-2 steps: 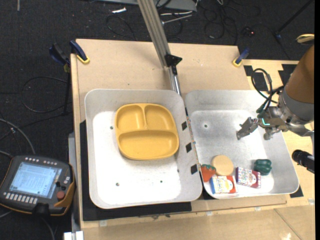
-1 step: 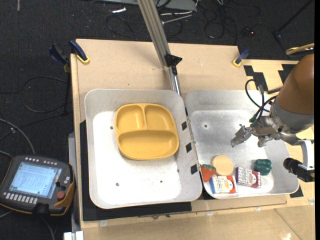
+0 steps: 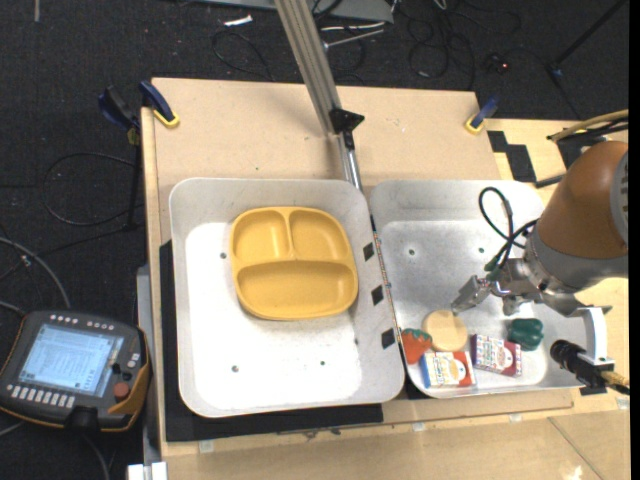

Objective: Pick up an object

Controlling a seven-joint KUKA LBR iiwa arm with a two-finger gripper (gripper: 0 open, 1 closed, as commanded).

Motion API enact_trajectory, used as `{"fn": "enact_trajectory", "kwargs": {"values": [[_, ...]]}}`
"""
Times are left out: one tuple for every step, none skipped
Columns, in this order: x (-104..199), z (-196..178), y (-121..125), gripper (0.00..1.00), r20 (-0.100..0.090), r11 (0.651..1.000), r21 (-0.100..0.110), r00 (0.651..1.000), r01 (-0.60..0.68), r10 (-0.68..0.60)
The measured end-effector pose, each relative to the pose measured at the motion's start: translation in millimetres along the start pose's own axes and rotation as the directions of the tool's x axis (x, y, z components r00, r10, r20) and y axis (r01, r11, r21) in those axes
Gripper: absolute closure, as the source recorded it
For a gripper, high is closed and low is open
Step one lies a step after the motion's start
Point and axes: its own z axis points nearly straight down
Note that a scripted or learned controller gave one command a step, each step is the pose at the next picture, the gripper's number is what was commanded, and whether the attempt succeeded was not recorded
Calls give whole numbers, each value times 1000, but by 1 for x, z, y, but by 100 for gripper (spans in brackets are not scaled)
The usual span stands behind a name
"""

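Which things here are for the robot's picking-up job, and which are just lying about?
For the job: gripper, round tan piece, green object, two small cartons, right bin.

Lying about: yellow divided plate, left bin, teach pendant, clamps.

You have one fixed camera mounted above the tabletop (image 3: 250, 128), looking down at a slant toward the two white bins (image 3: 200, 268). It sits far enough back to take in both bins, the tabletop's far corners and the dark floor (image 3: 70, 48) beyond. The arm (image 3: 585, 218) enters from your right edge. A pendant (image 3: 70, 368) lies at lower left.
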Motion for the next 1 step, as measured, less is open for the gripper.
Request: {"fn": "enact_trajectory", "kwargs": {"values": [[1,34,3,0,-1,1000,-10,1000,1,-1]]}}
